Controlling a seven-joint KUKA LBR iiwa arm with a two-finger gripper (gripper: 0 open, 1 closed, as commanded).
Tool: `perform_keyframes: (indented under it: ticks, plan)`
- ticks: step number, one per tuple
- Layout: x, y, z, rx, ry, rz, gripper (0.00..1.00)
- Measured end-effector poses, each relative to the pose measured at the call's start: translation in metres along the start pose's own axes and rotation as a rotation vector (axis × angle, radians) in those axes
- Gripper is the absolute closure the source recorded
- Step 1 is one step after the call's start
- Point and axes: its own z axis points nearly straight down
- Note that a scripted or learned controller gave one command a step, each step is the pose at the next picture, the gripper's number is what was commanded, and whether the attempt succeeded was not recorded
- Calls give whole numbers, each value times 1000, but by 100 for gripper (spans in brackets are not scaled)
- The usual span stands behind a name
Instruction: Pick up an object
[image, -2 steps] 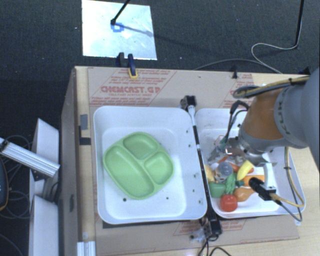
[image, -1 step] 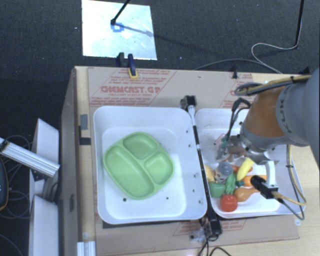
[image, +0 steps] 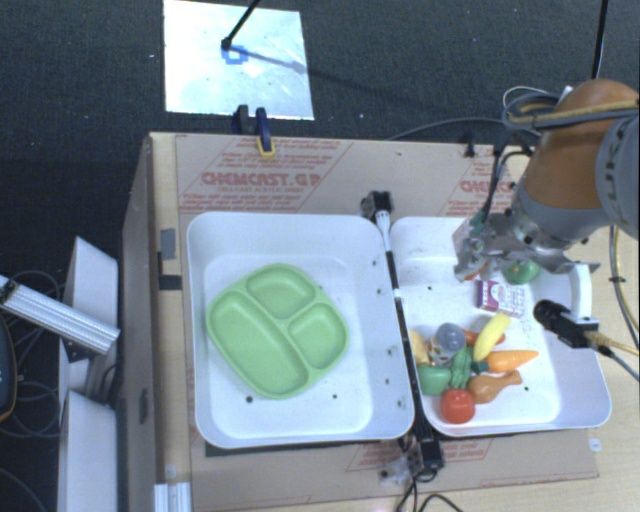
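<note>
Jaws: we cannot tell how they stand; the gripper (image: 478, 262) hangs over the far part of the right bin (image: 575, 410), its tip blurred against the white floor.
Near edge, right bin: we see a red tomato (image: 458, 404) closest to the near wall, with bare floor to its right up to the near right corner.
Toy heap: just beyond the tomato lie a green pepper (image: 434, 379), a brown drumstick (image: 495, 384), an orange carrot (image: 511, 359), a yellow banana (image: 489, 336) and a grey piece (image: 449, 336), all crowded and touching, close to the divider on the left.
Carton: a small pink and white carton (image: 499, 297) lies just beyond the heap, just near of the gripper.
Green ball: a green round toy (image: 521, 270) sits just right of the gripper, partly under the arm (image: 575, 160).
Left bin: we find a green divided plate (image: 277, 329) in the middle of the left bin (image: 230, 420), with open white floor all round it.
Far room: the far left corner of the right bin lies open.
</note>
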Motion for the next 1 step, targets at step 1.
perform_keyframes:
  ticks: [1]
  plan:
    - [54, -71, -35, 3, 1, -1, 100]
